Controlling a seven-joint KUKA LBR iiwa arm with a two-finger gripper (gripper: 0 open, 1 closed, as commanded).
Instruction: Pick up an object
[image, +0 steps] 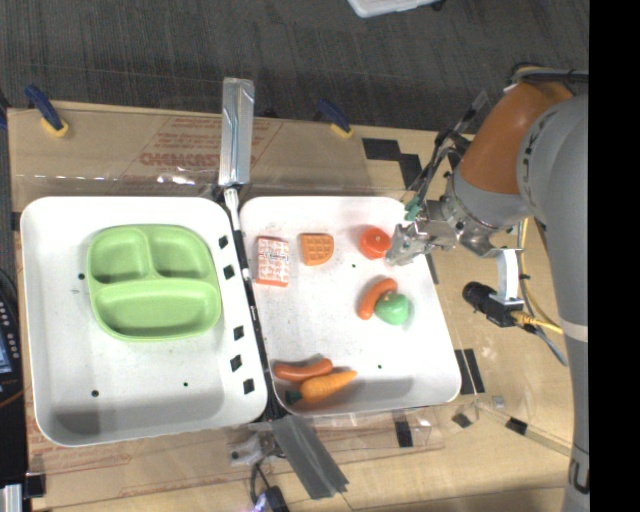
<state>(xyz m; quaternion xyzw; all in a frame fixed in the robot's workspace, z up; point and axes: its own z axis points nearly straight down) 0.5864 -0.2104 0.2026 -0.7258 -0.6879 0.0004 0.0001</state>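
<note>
Orange and plastic-looking, the small round tomato-like toy (375, 241) lies nearest the gripper (402, 246), just beside it at its nine o'clock, in the upper right of the right bin (440, 340). I judge it the likeliest target. From this slant I cannot tell how the jaws stand; nothing is visibly held.

It looks like hollow play food: light, stiff, smooth, not fragile. A round, slick shell is apt to squirt out of a pinch, so the hold should straddle its widest part, square across the middle, not near the top.

Other candidates lie in the same bin. At five o'clock from the round toy, an orange sausage-shaped piece (376, 296) touches a green rounded piece (394, 310); being in contact, they would be awkward to separate. At nine o'clock sits a flat waffle-like square (316, 248), and further that way a pink-and-white packet (272, 261), both thin and hard to get under. Along the bin's six o'clock edge lie a carrot (328, 384) and a sausage (301, 369), touching, best pinched across their narrow width.

The left bin (40, 300) holds a green divided tray (155, 280).
</note>
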